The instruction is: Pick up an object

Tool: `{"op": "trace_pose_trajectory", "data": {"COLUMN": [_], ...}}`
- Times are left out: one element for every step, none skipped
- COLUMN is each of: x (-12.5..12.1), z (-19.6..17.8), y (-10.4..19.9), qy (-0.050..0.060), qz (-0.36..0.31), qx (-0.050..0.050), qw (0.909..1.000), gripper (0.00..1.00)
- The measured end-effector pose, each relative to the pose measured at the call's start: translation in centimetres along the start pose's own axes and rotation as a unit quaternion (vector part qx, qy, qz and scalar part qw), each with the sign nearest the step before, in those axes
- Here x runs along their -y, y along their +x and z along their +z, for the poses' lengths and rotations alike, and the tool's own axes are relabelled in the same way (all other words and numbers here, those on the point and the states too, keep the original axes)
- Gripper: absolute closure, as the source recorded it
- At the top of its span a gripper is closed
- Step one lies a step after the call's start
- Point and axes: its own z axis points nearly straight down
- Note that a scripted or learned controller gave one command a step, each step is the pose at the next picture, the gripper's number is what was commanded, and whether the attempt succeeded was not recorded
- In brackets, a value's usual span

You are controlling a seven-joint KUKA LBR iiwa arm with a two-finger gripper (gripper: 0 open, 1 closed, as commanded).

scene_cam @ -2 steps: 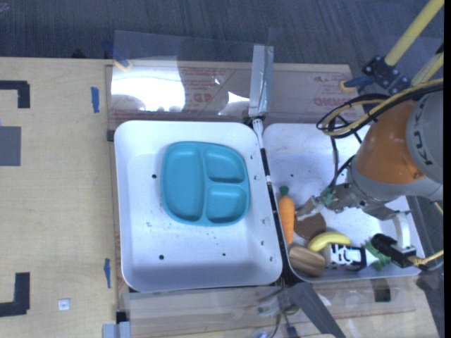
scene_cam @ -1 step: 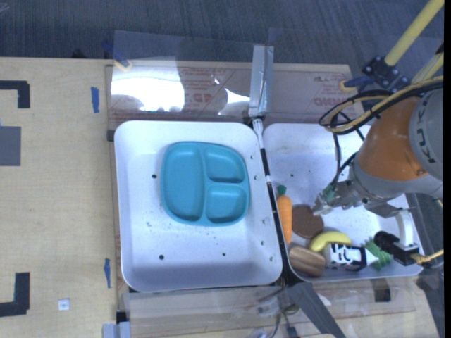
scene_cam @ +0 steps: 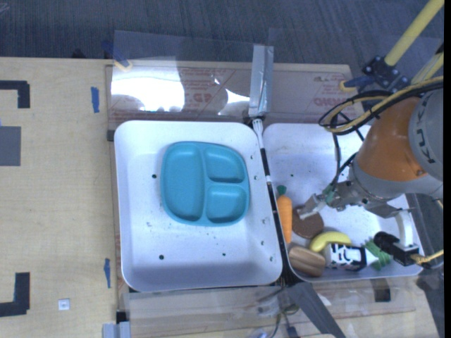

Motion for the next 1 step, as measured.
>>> {"op": "trace_pose_trajectory", "data": {"x": [-0.34], "z": [1.18], "y": [0.3], "qy": [0.006], "qz": [0.029], "qx": [-0.001], "qw": [0.9996], "gripper": [0.0]}}
